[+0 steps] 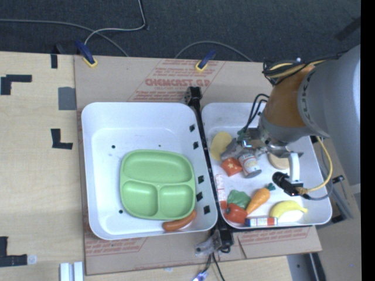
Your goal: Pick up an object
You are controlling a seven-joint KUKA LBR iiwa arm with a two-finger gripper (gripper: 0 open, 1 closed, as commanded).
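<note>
Nearest the camera, along the front edge of the right bin (326, 214), lie a marker-like white stick with a red end (260, 221), a yellow banana (288, 210), a carrot (258, 199) leaning toward the front wall, and a red strawberry-like piece with a green top (235, 205) in the front left corner. Farther back in that bin: a red block (232, 167), a small grey can (252, 167) just beside it, a yellow rounded piece (221, 142) against the left wall, and a pale disc (280, 159) partly under the arm. The gripper (251, 147) sits low over the can and red block; whether it is parted or closed cannot be told, and nothing is seen held. In the left bin (94, 122), a green divided plate (157, 183) occupies the middle, with an orange-brown sausage (179, 222) touching its front edge near the front right corner.
</note>
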